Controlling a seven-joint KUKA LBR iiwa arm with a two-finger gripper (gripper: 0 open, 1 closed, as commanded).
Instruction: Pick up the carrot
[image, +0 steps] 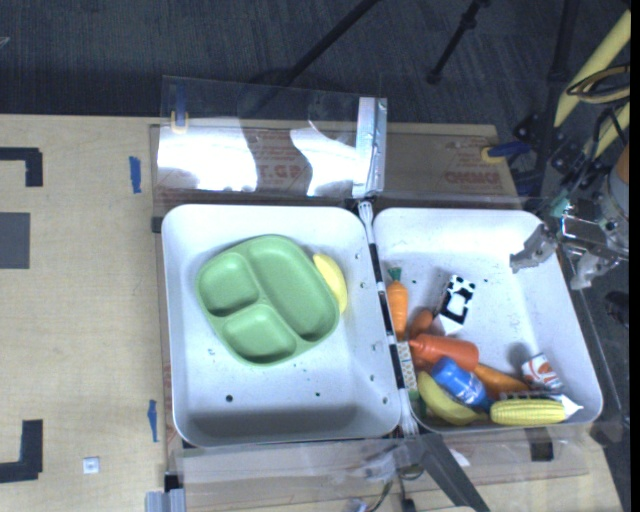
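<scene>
The bench (80, 330) is pale wood with black tape marks and blue tape tabs, and behind it lies dark carpet crossed by black stand legs; a clear sheet (270, 145) with bright glare stands at the far edge of the bins. The gripper (540, 245) hangs at the far right corner of the right bin (500, 240), among cables and metal parts that blur together, so I cannot tell how it is set. Well to the gripper's left, the left bin (190, 400) holds a green divided plate (265, 297) with a yellow piece (332, 280) tucked at its nearer edge, partly hidden under the plate. In the right bin, the carrot (398, 305) lies down-left of the gripper, against the wall shared by the two bins, green top pointing away. Between carrot and gripper sits a black-and-white block (458, 298). Farther toward the front is a crowded heap: a red-orange piece (445, 349), a blue item (460, 382), a banana (445, 403), a corn cob (527, 409) and a small red-and-white can (542, 370), overlapping so their outlines are hard to separate.
</scene>
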